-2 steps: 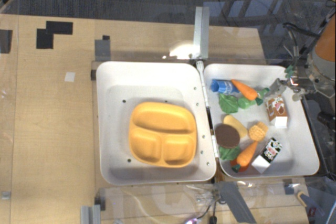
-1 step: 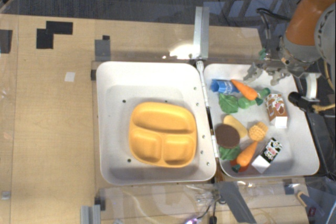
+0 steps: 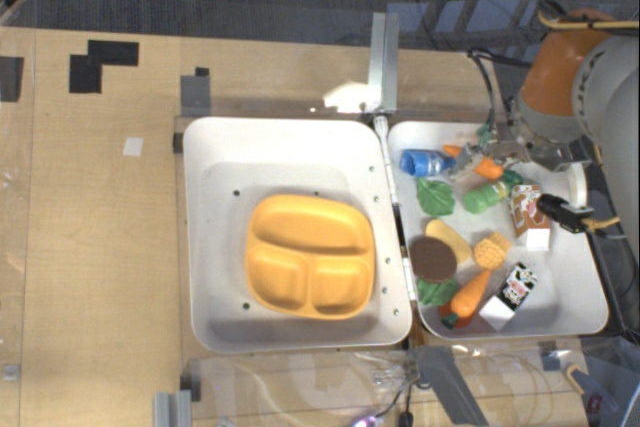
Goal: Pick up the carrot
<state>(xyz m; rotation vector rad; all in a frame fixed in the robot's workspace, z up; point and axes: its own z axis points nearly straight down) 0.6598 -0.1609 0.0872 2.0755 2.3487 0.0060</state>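
Observation:
The carrot (image 3: 471, 292) is a long orange piece lying at a slant near the front of the right bin (image 3: 590, 307), between a brown disc and a black-and-white carton. The grey arm with its orange band (image 3: 553, 80) comes in from the right over that bin's back edge. My gripper (image 3: 497, 147) hangs low over the back of the bin, well away from the carrot, close above a small orange piece (image 3: 488, 169). Clutter and the wrist hide its tip.
The right bin is crowded: a blue can (image 3: 424, 162), green leafy pieces (image 3: 435, 197), a brown disc (image 3: 434, 259), a yellow waffle-like piece (image 3: 490, 250), a carton (image 3: 512, 290) and a small box (image 3: 524, 208). A yellow compartment tray (image 3: 310, 255) lies in the left bin (image 3: 215, 215).

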